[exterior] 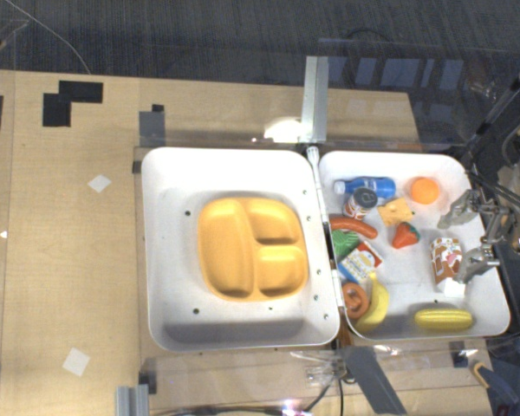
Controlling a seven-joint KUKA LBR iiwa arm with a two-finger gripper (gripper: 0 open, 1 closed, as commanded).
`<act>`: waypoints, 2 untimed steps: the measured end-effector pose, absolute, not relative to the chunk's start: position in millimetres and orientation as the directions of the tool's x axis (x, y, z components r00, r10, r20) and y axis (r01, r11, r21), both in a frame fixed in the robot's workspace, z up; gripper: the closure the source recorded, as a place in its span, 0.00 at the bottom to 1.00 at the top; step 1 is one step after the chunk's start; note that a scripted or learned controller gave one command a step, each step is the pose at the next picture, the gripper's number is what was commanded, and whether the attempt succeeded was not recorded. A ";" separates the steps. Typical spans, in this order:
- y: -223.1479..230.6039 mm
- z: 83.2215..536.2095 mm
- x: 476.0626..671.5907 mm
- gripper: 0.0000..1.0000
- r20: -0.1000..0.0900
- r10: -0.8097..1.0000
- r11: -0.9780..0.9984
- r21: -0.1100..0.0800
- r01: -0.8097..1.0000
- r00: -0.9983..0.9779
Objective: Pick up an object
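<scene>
The metal jaws stand spread wide at the right bin's [494, 306] far edge, gripping nothing. A small printed carton [446, 260] stands just left of them, a smooth yellow banana-shaped piece [443, 319] below, an orange ball [425, 190] above.

Two white bins sit side by side on the wooden surface [61, 258]. The left bin [169, 232] holds a yellow divided tray [251, 247], lying about at its middle. The right bin [485, 310] is crowded: a blue bottle [368, 185] and an orange ball [425, 190] at the far side, a red sausage [354, 227] by the left wall, a banana [374, 306] and a long yellow piece [443, 319] at the near side. The claw [475, 234] hangs at the bin's right edge, fingers spread apart, just beside a small red-and-white carton [446, 259], with nothing between them
</scene>
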State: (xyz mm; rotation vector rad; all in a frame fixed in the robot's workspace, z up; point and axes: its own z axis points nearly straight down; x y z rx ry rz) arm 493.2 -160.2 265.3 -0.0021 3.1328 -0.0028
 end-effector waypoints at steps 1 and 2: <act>-205.3 188.1 543.2 0.00 -0.002 0.104 0.995 0.000 0.104 -0.995; -204.5 95.5 547.4 0.00 -0.005 0.455 0.890 0.002 0.455 -0.890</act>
